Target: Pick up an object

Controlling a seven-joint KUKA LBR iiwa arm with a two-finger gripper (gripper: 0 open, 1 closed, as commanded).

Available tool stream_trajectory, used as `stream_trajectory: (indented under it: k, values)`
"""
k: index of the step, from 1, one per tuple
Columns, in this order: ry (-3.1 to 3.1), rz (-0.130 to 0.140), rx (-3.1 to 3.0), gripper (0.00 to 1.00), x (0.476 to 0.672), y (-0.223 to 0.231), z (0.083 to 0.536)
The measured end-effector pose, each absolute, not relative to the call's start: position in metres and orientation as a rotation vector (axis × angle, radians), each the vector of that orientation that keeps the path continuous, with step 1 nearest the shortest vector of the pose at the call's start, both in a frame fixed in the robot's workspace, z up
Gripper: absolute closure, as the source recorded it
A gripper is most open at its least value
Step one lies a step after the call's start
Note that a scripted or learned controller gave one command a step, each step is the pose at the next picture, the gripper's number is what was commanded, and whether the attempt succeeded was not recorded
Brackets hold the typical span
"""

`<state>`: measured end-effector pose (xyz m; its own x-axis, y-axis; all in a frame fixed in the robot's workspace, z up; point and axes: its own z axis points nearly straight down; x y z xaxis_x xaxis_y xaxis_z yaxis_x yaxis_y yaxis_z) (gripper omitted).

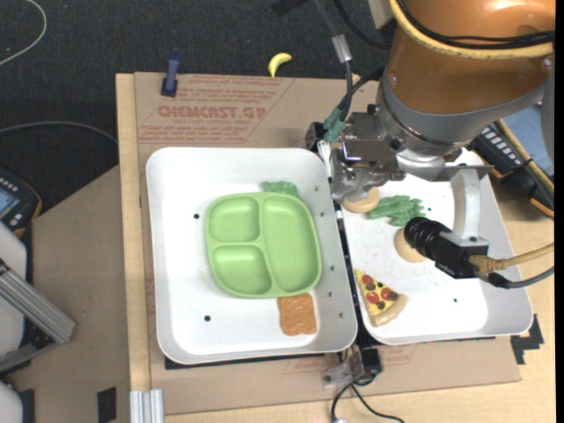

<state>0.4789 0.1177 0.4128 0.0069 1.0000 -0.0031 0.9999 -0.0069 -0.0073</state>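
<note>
One tan disc (360, 204) lies right under my gripper (356, 183), at the far left corner of the right bin (493, 324), and my drop turns on that: the piece is straight below, with no sideways reach needed, I judge. Whether my gripper is apart or together, I cannot tell from this slant. Just right of me lies a green leafy piece (397, 208), long axis across the bin. Nearer the camera sits a pizza slice (381, 297). Left of me, in the other bin, is a green tray (263, 243).
</note>
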Motion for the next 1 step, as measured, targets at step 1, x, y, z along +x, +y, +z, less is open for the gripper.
stream_trajectory:
  k: [1]
  values:
    - [-2.223, -0.003, -2.224, 1.00, 0.4799, 0.1211, 0.4270]
